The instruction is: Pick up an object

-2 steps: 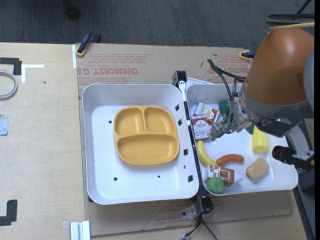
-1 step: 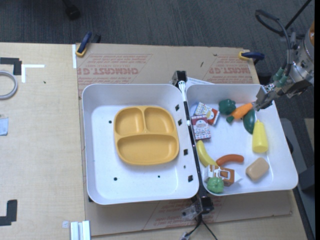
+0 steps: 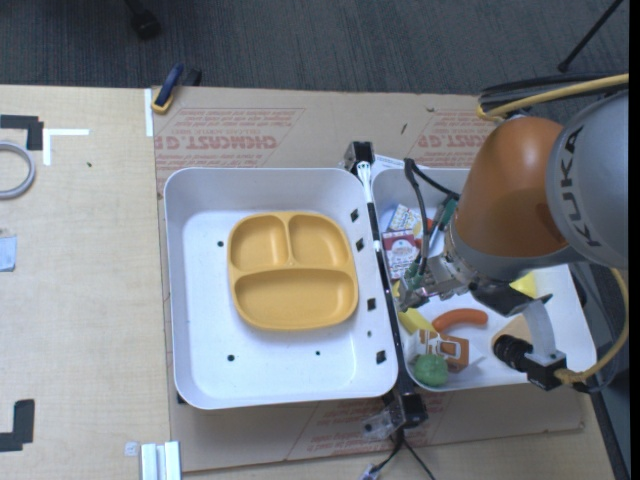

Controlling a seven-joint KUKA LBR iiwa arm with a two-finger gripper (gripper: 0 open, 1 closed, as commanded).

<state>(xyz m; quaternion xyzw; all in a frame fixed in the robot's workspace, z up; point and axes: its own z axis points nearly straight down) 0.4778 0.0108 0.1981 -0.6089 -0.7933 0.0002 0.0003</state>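
Orange sausage (image 3: 460, 319) — just beside hand (image 3: 418, 290)

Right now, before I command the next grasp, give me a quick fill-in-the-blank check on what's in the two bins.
1. The yellow divided plate lies in the ____ bin.
2. That plate has ____ compartments.
3. The green round item lies in the ____ bin.
4. The arm's band is ____.

Missing words: left; three; right; orange.

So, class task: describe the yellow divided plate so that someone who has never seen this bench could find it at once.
Find the two white bins; take the left bin, away from the arm. Inside it lies the yellow plate, molded into three compartments. It is the lone item there, while the right bin holds a jumble of small things.
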